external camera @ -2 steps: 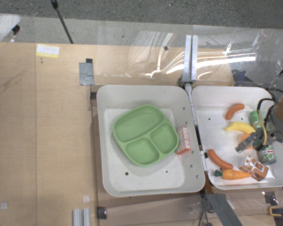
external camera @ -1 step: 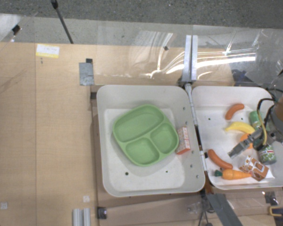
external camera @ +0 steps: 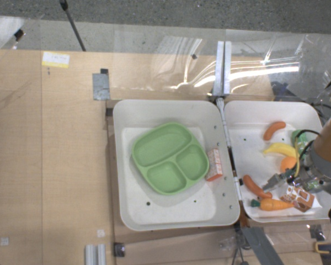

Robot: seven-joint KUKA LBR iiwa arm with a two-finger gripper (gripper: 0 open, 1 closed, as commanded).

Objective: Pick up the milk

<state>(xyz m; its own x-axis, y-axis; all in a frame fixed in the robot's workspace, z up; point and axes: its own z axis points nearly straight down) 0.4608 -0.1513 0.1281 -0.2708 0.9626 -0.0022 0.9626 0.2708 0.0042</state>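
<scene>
Presently catalogued: one small white-and-red milk carton (external camera: 214,164), lying on its side in the left white bin (external camera: 121,148), just beside the green three-compartment plastic plate (external camera: 168,158), its long axis running roughly near-to-far. One grey two-finger gripper (external camera: 284,179), low in the right white bin (external camera: 314,112) among an orange toy carrot (external camera: 276,205) and sausages; finger state cannot be told. Carton lies leftward of gripper, across the divider.

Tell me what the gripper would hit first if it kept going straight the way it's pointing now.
Probably the red sausage in the right bin: the gripper points left and slightly down toward it. Depth is unclear, so it might pass above.
</scene>
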